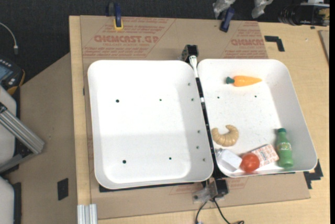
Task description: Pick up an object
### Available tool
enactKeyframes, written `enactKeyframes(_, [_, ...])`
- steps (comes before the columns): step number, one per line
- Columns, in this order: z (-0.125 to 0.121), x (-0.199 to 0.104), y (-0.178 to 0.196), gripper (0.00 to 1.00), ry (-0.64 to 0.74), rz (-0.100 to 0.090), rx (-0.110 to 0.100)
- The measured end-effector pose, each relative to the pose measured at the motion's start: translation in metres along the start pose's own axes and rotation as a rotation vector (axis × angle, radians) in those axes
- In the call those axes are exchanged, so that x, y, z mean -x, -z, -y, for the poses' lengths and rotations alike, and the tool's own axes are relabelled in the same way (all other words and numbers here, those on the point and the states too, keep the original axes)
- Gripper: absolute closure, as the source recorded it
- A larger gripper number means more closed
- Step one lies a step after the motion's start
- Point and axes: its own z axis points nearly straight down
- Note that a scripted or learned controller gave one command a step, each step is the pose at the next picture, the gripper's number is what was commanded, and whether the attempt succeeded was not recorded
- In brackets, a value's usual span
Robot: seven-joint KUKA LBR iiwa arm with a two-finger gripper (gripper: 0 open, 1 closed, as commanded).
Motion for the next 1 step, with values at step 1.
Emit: enactKeyframes(1, [0.0269,-0.0725,0.0716,0.00,0.002,-0.002,-0.003])
